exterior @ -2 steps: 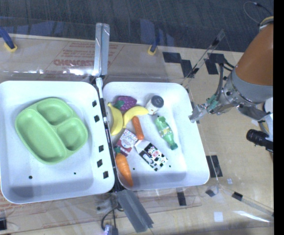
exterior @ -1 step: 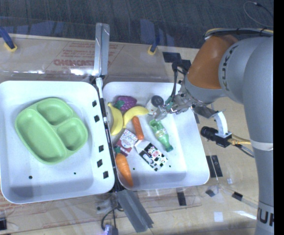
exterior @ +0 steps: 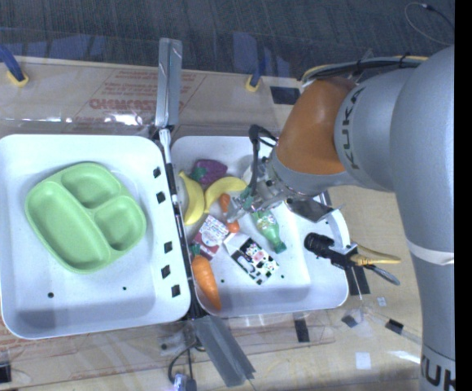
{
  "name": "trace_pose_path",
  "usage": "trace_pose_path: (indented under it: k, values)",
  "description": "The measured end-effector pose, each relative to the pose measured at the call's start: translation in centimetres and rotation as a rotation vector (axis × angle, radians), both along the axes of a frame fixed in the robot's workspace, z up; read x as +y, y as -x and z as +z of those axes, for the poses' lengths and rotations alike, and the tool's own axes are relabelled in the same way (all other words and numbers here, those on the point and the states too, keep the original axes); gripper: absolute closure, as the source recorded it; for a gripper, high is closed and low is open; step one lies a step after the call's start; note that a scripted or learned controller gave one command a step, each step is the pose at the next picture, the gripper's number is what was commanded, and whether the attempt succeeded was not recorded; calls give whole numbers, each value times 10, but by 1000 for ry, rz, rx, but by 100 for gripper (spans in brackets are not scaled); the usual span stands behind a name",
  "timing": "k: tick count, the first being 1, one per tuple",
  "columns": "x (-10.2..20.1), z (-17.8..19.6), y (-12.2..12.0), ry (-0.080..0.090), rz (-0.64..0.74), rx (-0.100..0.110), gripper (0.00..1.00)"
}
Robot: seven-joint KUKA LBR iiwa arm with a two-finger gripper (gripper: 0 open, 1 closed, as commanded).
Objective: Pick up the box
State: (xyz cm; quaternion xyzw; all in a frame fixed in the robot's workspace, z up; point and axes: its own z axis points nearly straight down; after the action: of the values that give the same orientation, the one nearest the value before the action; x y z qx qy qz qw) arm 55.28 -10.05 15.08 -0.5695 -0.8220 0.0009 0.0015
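Boxes are lying in the right bin (exterior: 317,287), and we are seeing two of them. A small white and red box (exterior: 213,232) is lying near the middle of the bin, just beside the yellow bananas (exterior: 194,200). A black and white box (exterior: 256,261) is lying a little lower and more to the right, flat on the white floor of the bin. The two boxes are sitting close together but not touching.

The grey arm (exterior: 382,129) is reaching in from the right. Its end effector (exterior: 248,208) is hanging low over the middle of the right bin, just above the white and red box and next to a green bottle (exterior: 268,233). We are not able to tell if the end effector is apart or together, because it is too small and dark to make out. We are not seeing either box in its grip.

A tiny orange thing (exterior: 234,227) is sitting between the white and red box and the bottle. A purple thing (exterior: 210,169) is lying at the top of the bin, above the bananas. An orange carrot (exterior: 205,279) is lying by the bin's lower left wall.

The left bin (exterior: 8,300) is holding a green plate (exterior: 85,214) with three parts. Both bins are sitting side by side on the brown worktop (exterior: 73,88).
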Motion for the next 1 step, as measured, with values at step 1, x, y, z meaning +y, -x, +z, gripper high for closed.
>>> trace_pose_path:
  k: [1]
  values:
    - [-61,-59,55,-1,30,-1,100]
